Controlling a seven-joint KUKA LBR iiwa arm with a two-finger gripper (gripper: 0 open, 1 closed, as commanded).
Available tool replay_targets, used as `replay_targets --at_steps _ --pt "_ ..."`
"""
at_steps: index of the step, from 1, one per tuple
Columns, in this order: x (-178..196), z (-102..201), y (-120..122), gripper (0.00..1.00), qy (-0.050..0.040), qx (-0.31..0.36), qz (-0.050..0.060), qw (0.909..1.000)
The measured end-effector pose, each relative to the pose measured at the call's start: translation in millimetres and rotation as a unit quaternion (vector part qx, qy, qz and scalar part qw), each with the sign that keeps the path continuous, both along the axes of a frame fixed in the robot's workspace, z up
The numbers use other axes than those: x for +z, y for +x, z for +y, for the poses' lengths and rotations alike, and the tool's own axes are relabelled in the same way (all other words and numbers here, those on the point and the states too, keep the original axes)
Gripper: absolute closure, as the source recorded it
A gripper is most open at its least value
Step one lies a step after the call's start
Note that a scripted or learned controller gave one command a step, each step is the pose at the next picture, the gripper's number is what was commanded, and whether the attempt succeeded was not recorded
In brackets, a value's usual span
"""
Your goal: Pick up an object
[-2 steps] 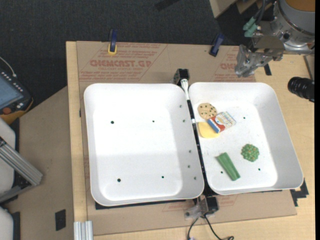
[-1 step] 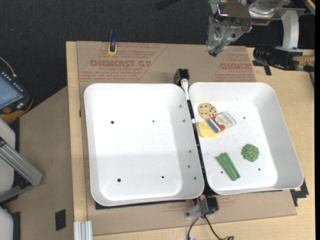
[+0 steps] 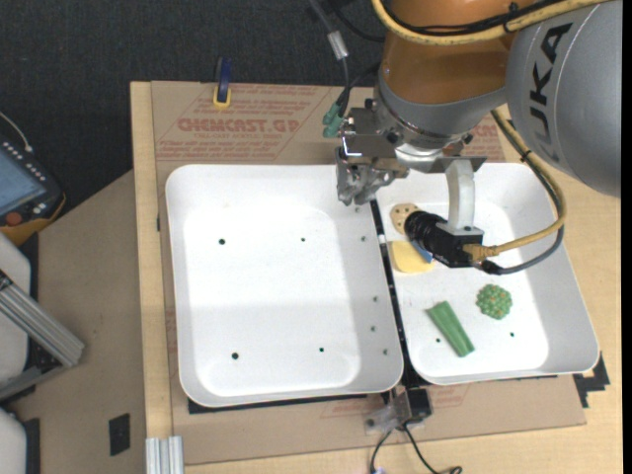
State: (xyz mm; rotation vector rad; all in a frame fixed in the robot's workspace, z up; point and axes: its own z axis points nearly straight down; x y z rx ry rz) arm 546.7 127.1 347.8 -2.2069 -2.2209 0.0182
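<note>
- Looming closest to the lens, the grey arm [image 3: 583,77] with its orange band [image 3: 464,18] filled the upper right corner and reached down over the bench.
- Below the band, the gripper [image 3: 357,188] hung over the back edge of the ridge where the two white bins met; whether it was open or closed could not be told.
- A pale bracket and a black cylindrical fitting [image 3: 439,240] with a tan cable stuck out from the wrist above the right bin [image 3: 553,215].
- Three or four small objects lay in the right bin, none of them at the gripper.
- A flat green block [image 3: 451,327], long and narrow, lay at a slant near the front of that bin.
- A rough, knobbly green ball [image 3: 495,301] sat just to its right, apart from it.
- A pale yellow piece [image 3: 408,258] lay near the bin's left wall, partly under the black fitting.
- A small tan piece [image 3: 400,214] with dark spots lay just behind the yellow one.
- The left bin [image 3: 197,205] showed a bare white floor with four dark dots.
- Both bins rested on a brown cardboard sheet [image 3: 247,117] printed with red lettering.
</note>
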Motion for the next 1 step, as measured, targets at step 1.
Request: replay_targets --at_steps 1 --pt "102.3 -39.2 -35.5 1.0 0.0015 -0.005 -0.014 0.9999"
